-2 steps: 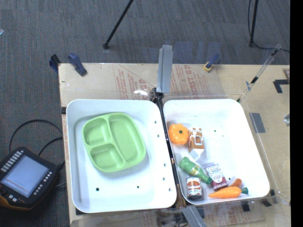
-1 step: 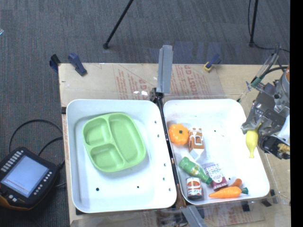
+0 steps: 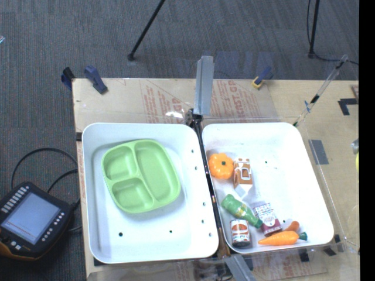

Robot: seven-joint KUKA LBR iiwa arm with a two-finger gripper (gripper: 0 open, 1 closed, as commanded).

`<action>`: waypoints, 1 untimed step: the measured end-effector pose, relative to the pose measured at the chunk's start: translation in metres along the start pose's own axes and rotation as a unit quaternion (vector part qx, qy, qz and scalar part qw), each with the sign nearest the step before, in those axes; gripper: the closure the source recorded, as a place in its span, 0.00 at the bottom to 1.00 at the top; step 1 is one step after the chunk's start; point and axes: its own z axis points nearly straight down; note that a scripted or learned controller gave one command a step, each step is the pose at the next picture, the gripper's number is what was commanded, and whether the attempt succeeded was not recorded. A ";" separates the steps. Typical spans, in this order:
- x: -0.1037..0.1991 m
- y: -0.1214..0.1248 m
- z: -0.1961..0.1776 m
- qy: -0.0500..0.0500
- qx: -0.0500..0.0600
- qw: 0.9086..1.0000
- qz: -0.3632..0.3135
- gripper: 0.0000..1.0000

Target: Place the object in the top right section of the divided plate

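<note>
A light green divided plate (image 3: 140, 175) lies tilted in the upper middle of the left bin (image 3: 146, 236). It has two small sections on its left and one long section on its right. The right bin (image 3: 281, 154) holds the loose objects: an orange pumpkin (image 3: 221, 165), a small orange-and-white carton (image 3: 242, 172), a green bottle (image 3: 241, 210), a red-and-white bottle (image 3: 266, 217), a dark can (image 3: 239, 233) and a carrot (image 3: 280, 238), with a smaller orange piece (image 3: 292, 226) just above the carrot.
A grey upright post (image 3: 204, 86) stands at the back between the bins. A teach pendant (image 3: 30, 218) lies on the floor at the lower left. Clamps (image 3: 95, 79) grip the bench's back edge, and tripod legs (image 3: 149, 25) cross the floor behind.
</note>
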 end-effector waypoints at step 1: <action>0.045 -0.056 0.036 -0.001 0.001 0.973 0.231 1.00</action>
